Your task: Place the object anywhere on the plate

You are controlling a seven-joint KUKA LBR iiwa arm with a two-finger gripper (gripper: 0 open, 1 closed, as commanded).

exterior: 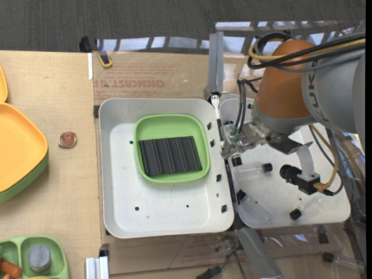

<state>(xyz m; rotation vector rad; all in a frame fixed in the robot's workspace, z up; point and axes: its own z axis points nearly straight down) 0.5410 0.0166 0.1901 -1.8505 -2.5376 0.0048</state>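
A dark ribbed block (172, 156) lies flat on the green plate (168, 124) in the left bin (116, 208). The gripper (232, 147) hangs over the bins' shared edge.

We see a green plate (171, 148) in the left white bin (165, 214), a dark ridged slab (172, 156) lying on it. Our arm (302, 86) hangs over the right bin (325, 211).
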